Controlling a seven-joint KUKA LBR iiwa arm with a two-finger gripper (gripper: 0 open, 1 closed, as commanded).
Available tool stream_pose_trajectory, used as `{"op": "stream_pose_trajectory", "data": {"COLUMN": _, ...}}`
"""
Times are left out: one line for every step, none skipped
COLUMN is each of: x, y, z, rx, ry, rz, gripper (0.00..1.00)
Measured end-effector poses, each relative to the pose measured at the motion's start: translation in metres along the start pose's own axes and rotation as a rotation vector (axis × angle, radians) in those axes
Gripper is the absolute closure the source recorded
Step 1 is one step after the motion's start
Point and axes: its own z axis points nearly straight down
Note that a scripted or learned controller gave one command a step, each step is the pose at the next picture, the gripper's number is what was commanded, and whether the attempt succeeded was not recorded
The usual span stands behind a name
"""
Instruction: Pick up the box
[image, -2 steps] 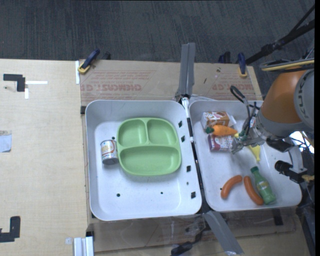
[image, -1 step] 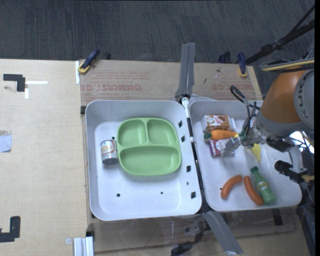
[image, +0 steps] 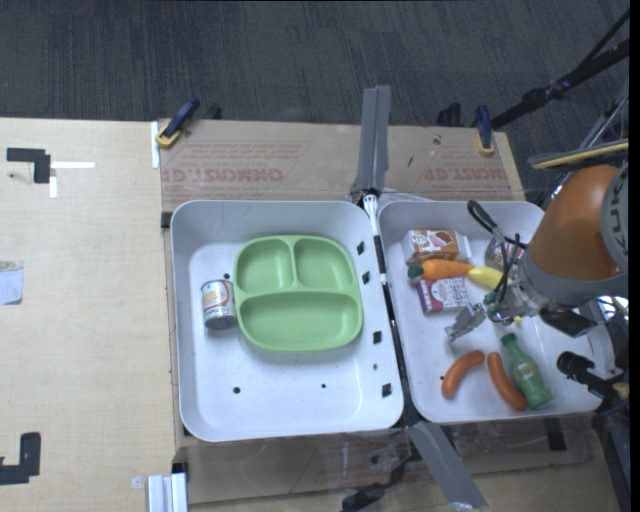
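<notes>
Two small boxes lie in the right bin (image: 425, 400). An orange-brown box (image: 433, 242) sits near the bin's back left. A dark red and white box (image: 443, 294) lies flat just in front of it. An orange carrot (image: 446, 268) rests between the two. My gripper (image: 468, 322) hangs low over the bin floor, just right of and in front of the red box's corner, and nothing shows held in it. The arm's orange band (image: 578, 235) rises to the right and hides part of the bin's right side.
A yellow banana (image: 486, 277) lies right of the carrot, close to the wrist. Two sausages (image: 462, 371) (image: 505, 381) and a green bottle (image: 525, 371) lie in the bin's front. The left bin (image: 200, 400) holds a green divided plate (image: 298, 293) and a small can (image: 217, 303).
</notes>
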Motion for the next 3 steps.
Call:
{"op": "stream_pose_trajectory", "data": {"x": 0.016, "y": 0.086, "z": 0.000, "rx": 0.001, "ry": -0.001, "rz": 0.268, "gripper": 0.00}}
{"op": "stream_pose_trajectory", "data": {"x": 0.016, "y": 0.085, "z": -0.008, "rx": 0.003, "ry": -0.003, "rz": 0.265, "gripper": 1.00}}
{"op": "stream_pose_trajectory", "data": {"x": 0.048, "y": 0.148, "z": -0.101, "rx": -0.001, "ry": -0.002, "rz": 0.332, "gripper": 1.00}}
